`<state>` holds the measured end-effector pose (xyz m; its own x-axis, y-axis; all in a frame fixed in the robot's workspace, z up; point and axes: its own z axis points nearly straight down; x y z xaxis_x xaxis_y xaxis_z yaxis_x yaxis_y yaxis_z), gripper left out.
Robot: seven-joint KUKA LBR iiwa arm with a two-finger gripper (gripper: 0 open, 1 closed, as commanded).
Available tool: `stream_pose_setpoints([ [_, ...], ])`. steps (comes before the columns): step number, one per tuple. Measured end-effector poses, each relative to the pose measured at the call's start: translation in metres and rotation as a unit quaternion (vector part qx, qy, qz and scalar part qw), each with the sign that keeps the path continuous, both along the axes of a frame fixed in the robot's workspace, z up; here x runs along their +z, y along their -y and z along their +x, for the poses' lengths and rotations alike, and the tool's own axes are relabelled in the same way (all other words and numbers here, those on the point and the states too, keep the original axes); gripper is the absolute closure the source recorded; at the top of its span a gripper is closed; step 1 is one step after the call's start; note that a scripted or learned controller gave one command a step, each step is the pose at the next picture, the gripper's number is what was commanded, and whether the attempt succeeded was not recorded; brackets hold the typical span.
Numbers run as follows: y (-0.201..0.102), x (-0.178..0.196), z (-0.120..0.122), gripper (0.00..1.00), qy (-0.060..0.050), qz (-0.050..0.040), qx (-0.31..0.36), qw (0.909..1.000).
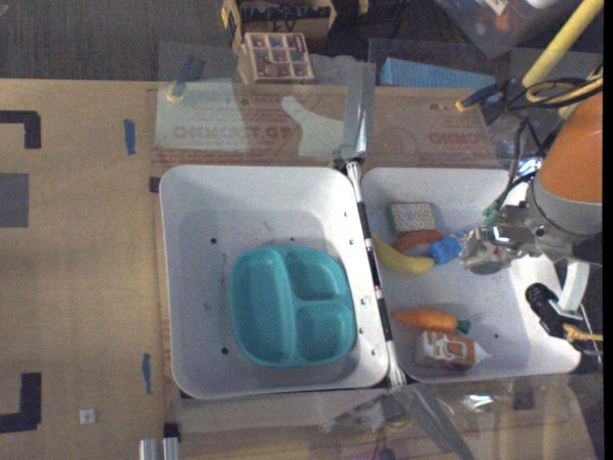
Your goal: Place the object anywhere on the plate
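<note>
Gripper [482,253], finger state indeterminate, sits beside the blue object [444,250] in the right bin [517,338]; plate [290,305] lies leftward

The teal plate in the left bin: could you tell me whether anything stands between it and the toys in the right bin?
Only the two bins' adjoining walls separate the plate from the banana and carrot; its compartments look bare.

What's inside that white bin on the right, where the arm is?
The right bin holds a banana, carrot, small carton, speckled block and red and blue pieces. The gripper covers what lies beneath it.
</note>
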<state>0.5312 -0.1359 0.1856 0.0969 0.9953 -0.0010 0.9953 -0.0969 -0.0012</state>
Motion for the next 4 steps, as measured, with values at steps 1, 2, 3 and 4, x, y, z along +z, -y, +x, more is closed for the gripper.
stream_pose_setpoints([
  [1, -0.081, 0.028, -0.004, 1.00, 0.001, 0.0001, 0.030, 0.9996],
  [2, -0.171, 0.025, -0.013, 1.00, -0.001, 0.0009, 0.070, 0.9975],
  [3, -0.241, -0.042, -0.016, 1.00, -0.001, 0.0006, 0.123, 0.9925],
  [4, -0.241, -0.042, -0.016, 0.00, -0.001, 0.0006, 0.122, 0.9925],
])
